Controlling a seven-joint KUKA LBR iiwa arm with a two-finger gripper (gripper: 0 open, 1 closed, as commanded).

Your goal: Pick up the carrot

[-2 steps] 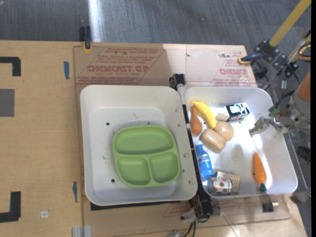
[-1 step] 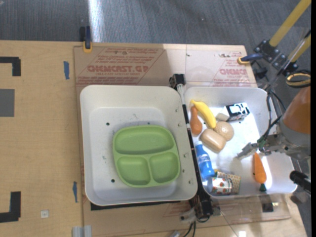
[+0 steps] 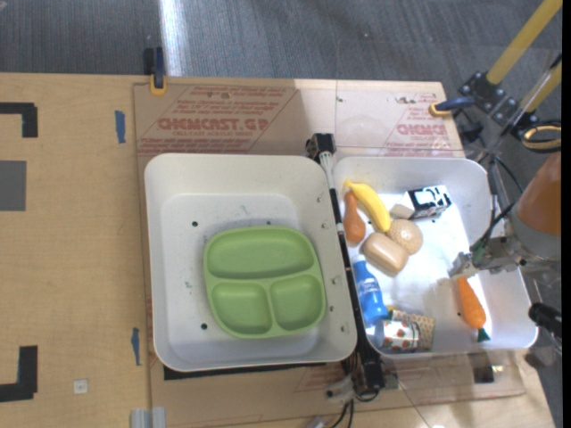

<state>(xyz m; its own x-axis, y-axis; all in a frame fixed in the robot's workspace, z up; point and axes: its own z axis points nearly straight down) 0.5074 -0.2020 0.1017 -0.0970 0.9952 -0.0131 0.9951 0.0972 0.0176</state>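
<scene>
The brown cardboard sheet (image 3: pixel 268 114) beneath the two bins carries red mirrored print; the larger line on its left portion appears to read "CHEMCAST GP" in reverse, and the smaller lines around it are too small to read. A similar reversed red print stands on the sheet's right portion (image 3: pixel 419 130), partly cut off by the right bin. The small black-and-white box (image 3: pixel 429 201) in the right bin bears white markings that cannot be read.

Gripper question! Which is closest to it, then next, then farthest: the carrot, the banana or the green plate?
From the gripper, seen from above:
1. Carrot, right beside it, near the right bin's right wall.
2. Banana, on the same bin's left side.
3. Green divided plate, over in the left bin.
</scene>
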